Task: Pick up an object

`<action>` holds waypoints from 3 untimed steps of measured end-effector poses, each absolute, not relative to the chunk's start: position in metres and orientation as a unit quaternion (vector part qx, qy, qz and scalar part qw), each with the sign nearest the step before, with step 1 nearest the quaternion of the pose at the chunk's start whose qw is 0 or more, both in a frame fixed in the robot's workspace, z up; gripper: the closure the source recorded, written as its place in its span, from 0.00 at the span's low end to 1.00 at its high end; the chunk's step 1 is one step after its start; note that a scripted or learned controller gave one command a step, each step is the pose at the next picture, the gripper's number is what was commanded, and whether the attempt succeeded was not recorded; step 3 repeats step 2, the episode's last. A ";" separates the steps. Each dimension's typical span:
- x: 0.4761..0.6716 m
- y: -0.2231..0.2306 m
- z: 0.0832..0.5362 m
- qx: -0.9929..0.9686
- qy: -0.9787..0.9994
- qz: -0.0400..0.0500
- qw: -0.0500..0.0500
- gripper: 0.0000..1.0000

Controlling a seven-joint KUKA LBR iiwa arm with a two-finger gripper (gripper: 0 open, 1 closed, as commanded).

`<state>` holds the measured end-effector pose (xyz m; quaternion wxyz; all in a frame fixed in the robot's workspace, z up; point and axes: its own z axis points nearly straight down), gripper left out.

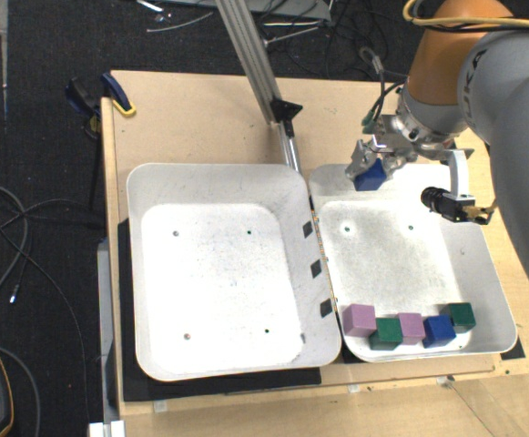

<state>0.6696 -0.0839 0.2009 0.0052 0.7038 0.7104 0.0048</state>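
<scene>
Blue block [371, 177]: you find it pinched between the fingers of the gripper [370, 167], raised above the far rim of the right bin [401, 253]. Judge the pick as essentially accomplished; what is left, as far as you can tell, is to keep the hold secure. Note that the grip sits high on the block, so treat slippage as a possible fault.

Five more blocks lie in a row along the near edge of the right bin: a purple block [360, 319], a green block [387, 331], a pink block [411, 327], a second blue block [438, 330] and a dark green block [462, 315]. The left bin [214, 262] adjoins it. Both rest on a tan bench [191, 116]. Beyond, cables [9, 244] run across dark carpet.
</scene>
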 end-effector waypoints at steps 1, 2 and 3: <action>0.623 -0.004 0.195 0.704 0.710 0.000 -0.003 1.00; 0.559 0.051 0.227 0.704 0.710 0.000 -0.002 1.00; 0.559 0.051 0.227 0.704 0.710 0.000 -0.002 1.00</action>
